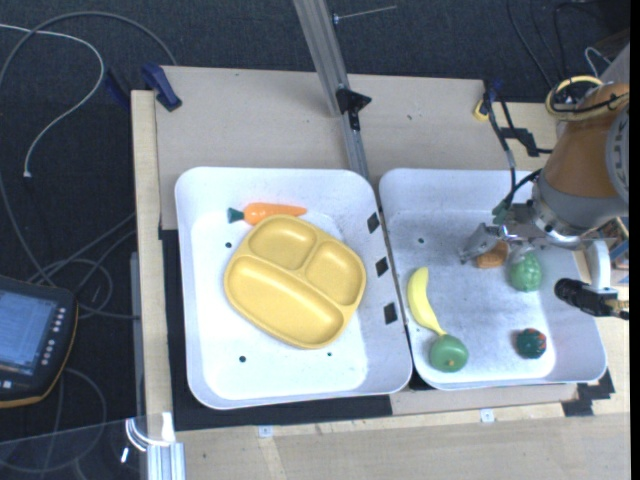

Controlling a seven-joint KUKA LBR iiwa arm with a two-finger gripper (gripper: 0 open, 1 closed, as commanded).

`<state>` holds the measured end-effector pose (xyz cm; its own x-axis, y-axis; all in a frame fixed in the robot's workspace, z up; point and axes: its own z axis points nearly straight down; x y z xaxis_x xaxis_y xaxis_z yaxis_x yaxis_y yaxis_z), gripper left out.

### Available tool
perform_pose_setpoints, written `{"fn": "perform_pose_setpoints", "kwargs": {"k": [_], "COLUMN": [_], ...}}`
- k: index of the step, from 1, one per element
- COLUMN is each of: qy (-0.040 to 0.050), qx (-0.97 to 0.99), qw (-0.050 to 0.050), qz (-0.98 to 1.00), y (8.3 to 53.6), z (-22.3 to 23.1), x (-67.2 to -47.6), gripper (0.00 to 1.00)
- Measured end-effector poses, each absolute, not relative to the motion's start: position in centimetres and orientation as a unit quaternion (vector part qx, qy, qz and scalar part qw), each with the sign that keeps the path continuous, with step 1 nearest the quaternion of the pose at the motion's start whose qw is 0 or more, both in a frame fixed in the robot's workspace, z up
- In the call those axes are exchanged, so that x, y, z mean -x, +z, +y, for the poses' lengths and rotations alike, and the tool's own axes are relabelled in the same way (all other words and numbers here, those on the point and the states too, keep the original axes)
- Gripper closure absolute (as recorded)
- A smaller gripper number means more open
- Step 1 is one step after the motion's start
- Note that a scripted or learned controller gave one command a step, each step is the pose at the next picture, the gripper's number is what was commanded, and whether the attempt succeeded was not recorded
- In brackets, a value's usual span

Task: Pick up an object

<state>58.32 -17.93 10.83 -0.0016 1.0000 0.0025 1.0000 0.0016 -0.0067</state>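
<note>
Green apple (pixel 448 353) sits at the front rim of the right bin (pixel 440 208), banana (pixel 424 301) beside it. Claw (pixel 487 246) hangs low over a brownish item (pixel 491 258), prob. touching; can't tell its state. Reach step; next needs a firm close, then lift.

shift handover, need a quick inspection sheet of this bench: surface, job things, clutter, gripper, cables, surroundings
surface: wooden bench bearing left bin and right bin, side by side.
job's things: right bin holds banana, green apple, pale green fruit, small dark red and green fruit, brownish item at the gripper.
clutter: left bin holds yellow divided plate and carrot beside it.
gripper: gripper low over right bin, by the brownish item; grasp unclear.
cables: loose cables on floor at left; more at top right.
surroundings: handheld screen at left; metal post.
</note>
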Motion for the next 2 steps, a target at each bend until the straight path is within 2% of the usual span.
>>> {"fn": "perform_pose_setpoints", "kwargs": {"k": [1, 2], "qy": [0.0010, -0.0006], "qx": [0.707, 0.707], "qw": [0.002, 0.001], "qz": [-0.707, -0.708], "y": [9.2, 10.4], "z": [-17.9, -17.8], "x": [-58.3, -58.4], "gripper": [0.00, 1.00]}}
